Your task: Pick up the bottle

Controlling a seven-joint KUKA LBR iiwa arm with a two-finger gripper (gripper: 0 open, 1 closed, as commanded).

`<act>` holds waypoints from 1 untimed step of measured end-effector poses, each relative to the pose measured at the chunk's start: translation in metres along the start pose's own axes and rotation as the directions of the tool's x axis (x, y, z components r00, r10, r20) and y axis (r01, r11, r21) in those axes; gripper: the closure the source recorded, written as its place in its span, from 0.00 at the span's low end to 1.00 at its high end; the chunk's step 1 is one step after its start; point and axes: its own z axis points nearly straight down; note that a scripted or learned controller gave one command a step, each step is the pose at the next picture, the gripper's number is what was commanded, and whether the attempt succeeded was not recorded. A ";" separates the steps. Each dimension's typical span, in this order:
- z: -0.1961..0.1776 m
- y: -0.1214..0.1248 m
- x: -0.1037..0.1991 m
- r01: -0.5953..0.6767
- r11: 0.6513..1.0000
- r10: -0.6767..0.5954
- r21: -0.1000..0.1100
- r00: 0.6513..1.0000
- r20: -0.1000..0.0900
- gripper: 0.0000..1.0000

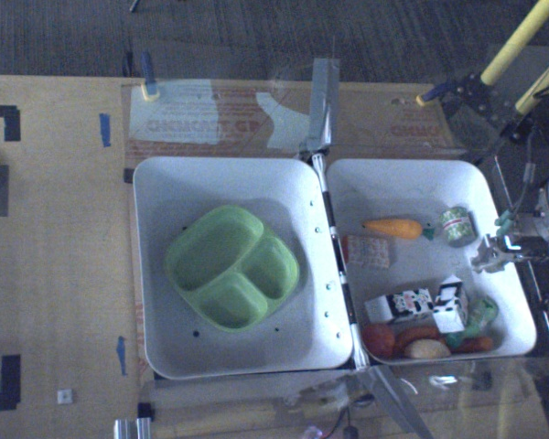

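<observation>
At rt bin's [412,174] rt rim, jaws [492,254] hover nr bottle [457,226].

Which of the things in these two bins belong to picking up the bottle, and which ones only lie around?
For the job:
- small greenish bottle, as far as I can tell, in the right bin
- gripper, just right of it

Lying about:
- carrot
- speckled block
- cow-patterned carton
- green divided plate in the left bin
</observation>
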 end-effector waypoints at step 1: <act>-0.014 -0.001 0.028 -0.377 0.926 0.377 0.001 0.926 0.001 1.00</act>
